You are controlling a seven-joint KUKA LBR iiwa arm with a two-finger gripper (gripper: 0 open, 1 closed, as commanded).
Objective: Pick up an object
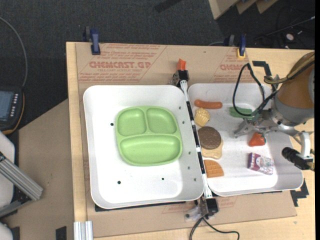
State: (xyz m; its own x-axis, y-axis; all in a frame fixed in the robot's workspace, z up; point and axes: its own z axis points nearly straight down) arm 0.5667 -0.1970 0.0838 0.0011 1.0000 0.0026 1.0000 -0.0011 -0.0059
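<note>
Looking down on the bench [150, 59], we see two shallow white bins set side by side on its brown top. The left bin [100, 174] carries a light green divided plate [148, 135] with three compartments, lying flat near the bin's middle.

The right bin [240, 184] holds the loose things. Along its left wall, from far to near, we find a reddish toy sausage [208, 104], a pale yellow lumpy piece [202, 117], a round brown patty-like disc [209, 138] and an orange wafer-like piece [213, 169] that lies just beside the disc. Nearer the right side sits a small purple and white packet [260, 163], tilted, and above it a small red object [257, 140]. A green item [241, 112] shows by the far wall, partly covered by the arm's hardware.

The grey arm [296, 96] comes in from the right, its orange band over the bin's right edge, with black cables looping above it. The end effector [252, 126] is low in the right bin, its metal parts spread just above the red object and touching or nearly touching the green item. We cannot tell how far it is open, nor whether anything sits within it; the red object lies just below it.
</note>
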